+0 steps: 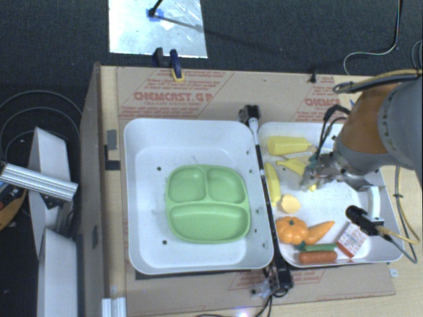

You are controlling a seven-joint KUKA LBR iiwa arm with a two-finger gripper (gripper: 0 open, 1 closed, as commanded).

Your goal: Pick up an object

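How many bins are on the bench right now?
2. The left bin holds a green divided plate; the right bin holds the toy food, with the gripper low over it.

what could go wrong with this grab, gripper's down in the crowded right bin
The gripper sits among tightly packed yellow toy food, so it may nudge pieces aside or catch two at once. It is also near the right bin divider wall, where the banana-like piece lies, which looks hard to get fingers around.

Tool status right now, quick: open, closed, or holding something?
Tool: low in the right bin, among the yellow pieces; open or closed cannot be told, and nothing is seen held.
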